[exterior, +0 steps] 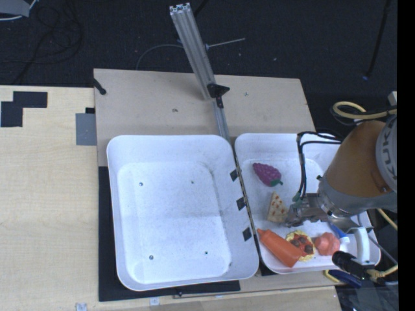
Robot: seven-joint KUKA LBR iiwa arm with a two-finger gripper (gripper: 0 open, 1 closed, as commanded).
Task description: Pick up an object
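White plastic marks the two shallow bins on the pale wood bench [162, 102]; the left bin [172, 212] is the larger presence and sits hard against the right bin [275, 144], which carries all the toys. Over that right bin's near side hangs the grey arm [360, 167] with its orange band, wrist dropped low among the objects. The gripper [303, 214] sits just beside the toys, but the wrist and cabling cover it, so whether it is parted or closed I cannot tell.

Of the candidates, the orange toy carrot [280, 246] lies along the near-left corner of the right bin, tip toward the rim. Just beside it rests a small pizza slice toy [300, 243], then a reddish-pink piece [326, 243]. A purple bunch of grapes [266, 173] lies farther back, well apart from the gripper, and a tan cracker-like wedge [277, 207] sits close to the gripper's left.

Nothing is visibly lifted, so the pick looks not yet done: I judge the arm to be at the reach-and-close stage, with grasp and lift left.
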